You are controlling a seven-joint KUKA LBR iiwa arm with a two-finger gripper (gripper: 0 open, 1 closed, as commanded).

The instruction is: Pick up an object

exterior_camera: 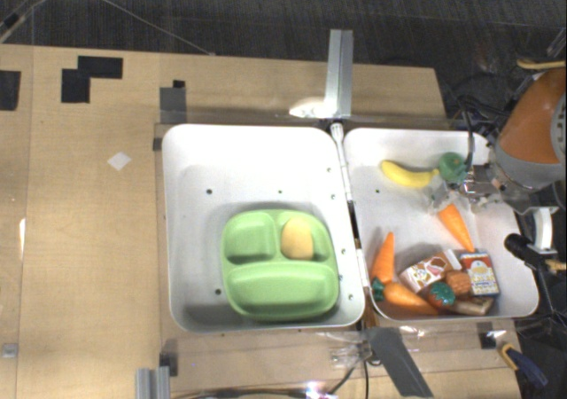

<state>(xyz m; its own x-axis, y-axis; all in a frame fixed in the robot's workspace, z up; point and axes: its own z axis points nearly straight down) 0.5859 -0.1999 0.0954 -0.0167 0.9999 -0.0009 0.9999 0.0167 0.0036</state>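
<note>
At the right of the frame the tool hangs over the right bin, beside a banana and carrot, its grip impossible to tell

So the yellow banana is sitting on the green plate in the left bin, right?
Not quite. The camera view shows the banana lying in the right bin, near its top edge. What sits on the green plate in the left bin is a round yellow fruit, maybe a lemon, in the plate's upper right compartment.
</note>
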